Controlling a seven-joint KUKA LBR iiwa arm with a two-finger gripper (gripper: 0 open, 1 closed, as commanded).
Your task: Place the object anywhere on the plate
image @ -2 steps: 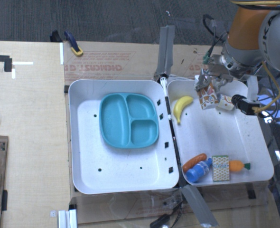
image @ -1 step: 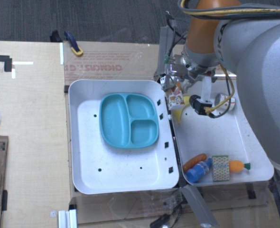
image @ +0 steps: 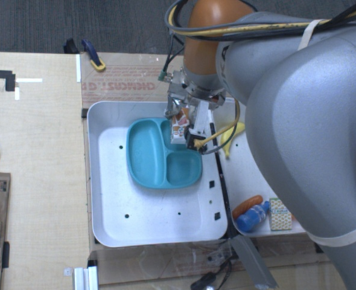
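Note:
A teal divided plate (image: 157, 156) lies in the left white bin (image: 111, 216), towards its back. My gripper (image: 179, 125) hangs over the plate's back right rim, pointing down. A small white and orange packet (image: 178, 130) sits between its fingers, just above the plate's edge. The fingers are shut on it. The grey arm and its orange band cover much of the right bin.
In the right bin lie a yellow banana (image: 233, 135), an orange sausage-like item (image: 247, 204), a blue bottle (image: 253, 217) and a small box (image: 279, 215). The divider between the bins (image: 220, 180) runs just right of the plate. A blue and yellow clamp (image: 93, 56) sits beyond the bins.

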